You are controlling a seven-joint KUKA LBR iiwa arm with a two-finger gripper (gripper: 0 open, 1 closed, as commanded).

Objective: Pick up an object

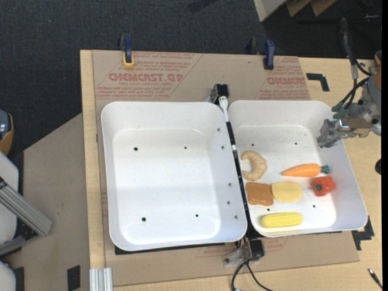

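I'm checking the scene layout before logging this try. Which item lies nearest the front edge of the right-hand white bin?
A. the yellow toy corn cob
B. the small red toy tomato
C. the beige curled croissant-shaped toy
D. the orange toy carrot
A: the yellow toy corn cob lies lowest in the right-hand white bin, close to its front rim, below the pale yellow round piece and the brown toast-like piece.

Dark carpeted floor (54, 17) around a brown board (182, 71) with blue clamps (126, 43)
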